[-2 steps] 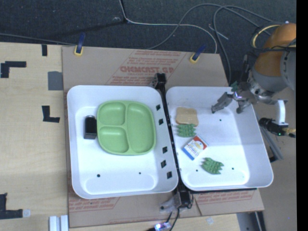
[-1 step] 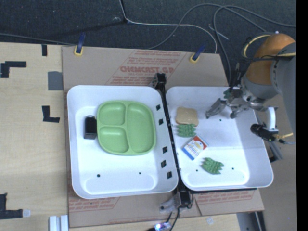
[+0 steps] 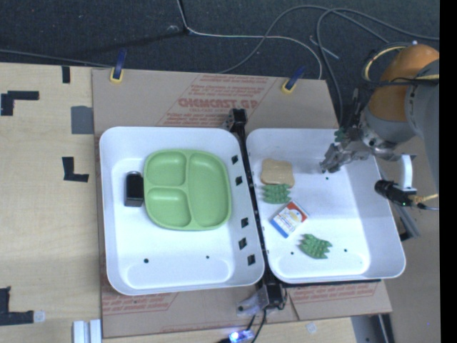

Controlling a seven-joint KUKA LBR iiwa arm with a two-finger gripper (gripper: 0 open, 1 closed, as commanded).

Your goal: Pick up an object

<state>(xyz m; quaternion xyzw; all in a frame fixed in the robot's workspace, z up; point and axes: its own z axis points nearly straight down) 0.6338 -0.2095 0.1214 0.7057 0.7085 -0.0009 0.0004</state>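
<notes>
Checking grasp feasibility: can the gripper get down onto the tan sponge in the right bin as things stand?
Probably yes. The gripper hovers over the right bin, with bare white floor between it and the tan sponge. The green leafy piece touching the sponge's near edge might crowd a finger.

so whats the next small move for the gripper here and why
Probably shift the gripper toward the view's left, over the tan block in the right bin. It hangs above bare bin floor near the far edge, with nothing between its fingers, and that block looks like the nearest object.
</notes>
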